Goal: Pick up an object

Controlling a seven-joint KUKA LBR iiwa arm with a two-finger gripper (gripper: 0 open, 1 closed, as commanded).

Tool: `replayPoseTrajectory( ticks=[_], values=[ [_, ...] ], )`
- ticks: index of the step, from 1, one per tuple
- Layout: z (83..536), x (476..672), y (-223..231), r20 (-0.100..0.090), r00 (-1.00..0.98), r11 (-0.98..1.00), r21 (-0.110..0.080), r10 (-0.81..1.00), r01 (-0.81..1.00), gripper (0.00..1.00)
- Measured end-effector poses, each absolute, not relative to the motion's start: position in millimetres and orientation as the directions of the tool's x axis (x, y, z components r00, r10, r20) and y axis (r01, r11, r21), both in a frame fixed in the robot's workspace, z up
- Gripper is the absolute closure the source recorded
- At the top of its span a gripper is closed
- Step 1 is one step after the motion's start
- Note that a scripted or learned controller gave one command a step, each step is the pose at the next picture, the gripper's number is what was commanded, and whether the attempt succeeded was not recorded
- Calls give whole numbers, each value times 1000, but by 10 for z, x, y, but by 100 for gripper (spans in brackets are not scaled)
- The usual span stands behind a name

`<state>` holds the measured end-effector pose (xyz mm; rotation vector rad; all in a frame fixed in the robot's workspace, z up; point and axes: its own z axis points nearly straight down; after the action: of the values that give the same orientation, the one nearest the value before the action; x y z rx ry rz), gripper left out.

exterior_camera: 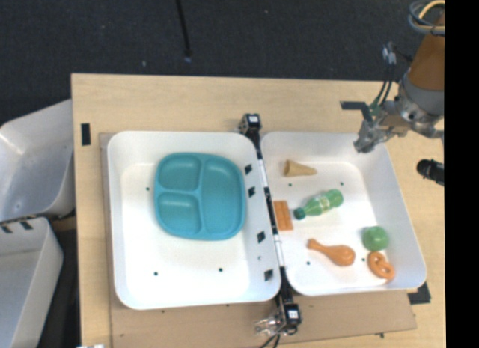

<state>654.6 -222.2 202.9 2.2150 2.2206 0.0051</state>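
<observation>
A pale wooden table (90, 99) carries two white bins; the left bin (135, 279) holds a teal divided plate (200, 195). The right bin (389, 189) holds a green bottle (319, 204), an orange drumstick (331, 252) and a green ball (376, 237). The pincer (367, 138) hangs over that bin's far right corner, clamped on nothing; whether it is apart I cannot tell.

Pale wooden counter (90, 103) is carrying two shallow white bins side by side, touching along their inner edges: left bin (127, 264), right bin (400, 212). Both are sitting flat, filling most of it.
</observation>
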Motion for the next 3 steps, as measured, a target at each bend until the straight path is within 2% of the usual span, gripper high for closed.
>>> replayPoseTrajectory(
  ticks=[1,2,3],
  values=[
    [2681,6536,-2204,-3,-5,5,9,1000,1000,100],
    [3021,6544,-2216,-2,-5,5,5,1000,1000,100],
    [2837,6524,-1720,-1,-4,4,0,1000,1000,100]
  ],
)
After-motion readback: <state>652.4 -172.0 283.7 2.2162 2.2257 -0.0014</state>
